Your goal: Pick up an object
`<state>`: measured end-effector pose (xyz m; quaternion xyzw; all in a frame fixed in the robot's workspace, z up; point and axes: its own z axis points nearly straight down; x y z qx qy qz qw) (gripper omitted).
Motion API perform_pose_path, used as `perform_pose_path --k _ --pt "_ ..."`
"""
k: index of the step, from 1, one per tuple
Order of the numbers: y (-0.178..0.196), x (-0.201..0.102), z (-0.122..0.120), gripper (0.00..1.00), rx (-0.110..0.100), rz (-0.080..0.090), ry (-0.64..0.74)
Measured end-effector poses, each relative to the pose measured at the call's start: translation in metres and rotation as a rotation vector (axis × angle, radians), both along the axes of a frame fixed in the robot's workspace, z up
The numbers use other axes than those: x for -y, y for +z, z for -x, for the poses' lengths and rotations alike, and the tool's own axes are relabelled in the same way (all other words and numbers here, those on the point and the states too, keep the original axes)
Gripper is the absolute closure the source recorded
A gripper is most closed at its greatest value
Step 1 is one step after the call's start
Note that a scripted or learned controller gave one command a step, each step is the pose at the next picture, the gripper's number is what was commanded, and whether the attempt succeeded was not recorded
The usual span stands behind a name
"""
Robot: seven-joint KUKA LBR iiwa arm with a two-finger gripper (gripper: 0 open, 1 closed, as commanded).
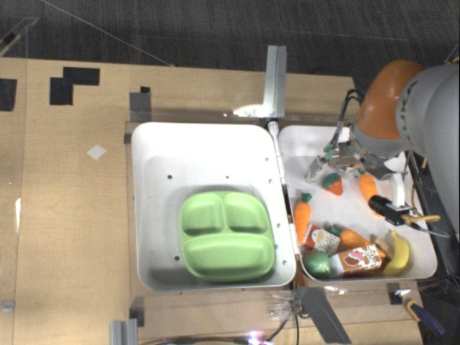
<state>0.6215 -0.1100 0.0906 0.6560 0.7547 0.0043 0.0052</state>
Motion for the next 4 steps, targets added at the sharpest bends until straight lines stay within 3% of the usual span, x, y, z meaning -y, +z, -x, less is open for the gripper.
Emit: perform_pose_path --k 1,2,3,4 --pt "0.001 0.004 0.024 0.00 0.003 0.000 -0.017" --pt "0.014 0.002 0.021 1.00 0.010 -0.002 -0.013" --pt "0.137 -0.051 0.011 1.00 -0.006 -0.001 -0.113" --pt "0.205 -0.094 0.027 1.00 -0.008 0.000 -0.004"
